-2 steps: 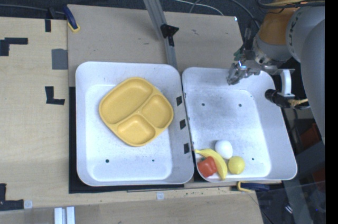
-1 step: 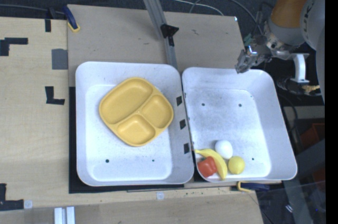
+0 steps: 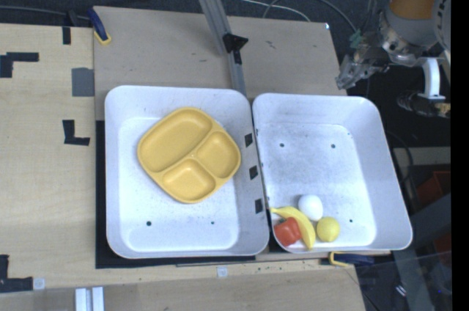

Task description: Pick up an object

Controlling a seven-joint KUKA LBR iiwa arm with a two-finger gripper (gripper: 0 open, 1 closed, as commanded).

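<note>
Four small things huddle in the near corner of the right bin (image 3: 366, 155): a white ball (image 3: 311, 206), a banana (image 3: 299, 221), a red piece (image 3: 288, 231) and a yellow fruit (image 3: 327, 229), all touching or just beside one another. Any could serve as the pick. From the gripper (image 3: 350, 74) they lie well apart, across the whole bin, toward the camera and slightly to the view's left. The gripper sits outside the bin's far rim, above the bench edge. Whether its jaws are open or closed, I cannot tell; nothing appears held. The banana's long axis curves from the ball down between the red piece and the yellow fruit. Farther off, the left bin (image 3: 117, 155) holds a yellow divided plate (image 3: 188, 154). No labels or writing can be read anywhere.
</note>
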